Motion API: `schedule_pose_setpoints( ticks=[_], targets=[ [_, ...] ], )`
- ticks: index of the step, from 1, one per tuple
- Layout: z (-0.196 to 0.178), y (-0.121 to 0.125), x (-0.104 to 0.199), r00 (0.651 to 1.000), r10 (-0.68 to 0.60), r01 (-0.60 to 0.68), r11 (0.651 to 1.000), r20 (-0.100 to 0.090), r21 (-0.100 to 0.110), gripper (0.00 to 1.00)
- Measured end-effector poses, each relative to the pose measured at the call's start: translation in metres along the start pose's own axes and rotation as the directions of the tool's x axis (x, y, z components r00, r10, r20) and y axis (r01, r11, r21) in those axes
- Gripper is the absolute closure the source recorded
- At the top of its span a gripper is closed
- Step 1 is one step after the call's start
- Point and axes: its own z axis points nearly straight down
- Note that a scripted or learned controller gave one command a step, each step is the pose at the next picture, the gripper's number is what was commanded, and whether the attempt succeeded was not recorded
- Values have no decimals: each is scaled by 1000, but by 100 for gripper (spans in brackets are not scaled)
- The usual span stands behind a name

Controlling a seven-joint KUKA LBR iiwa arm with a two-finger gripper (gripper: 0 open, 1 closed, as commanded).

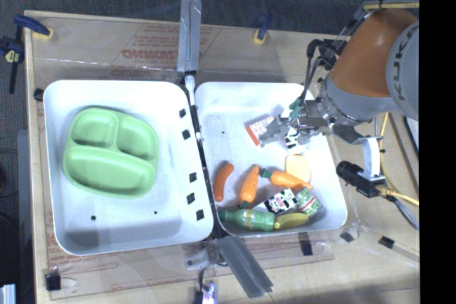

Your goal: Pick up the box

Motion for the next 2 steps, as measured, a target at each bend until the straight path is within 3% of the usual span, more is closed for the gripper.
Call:
schedule_pose_setpoints(
  ticks=[1,2],
  targets=[
    [2,53,-22,1000,-18,18,1000,0,-2,0],
    [146,92,-26,991,-131,131,991,3,-11,0]
  ],
)
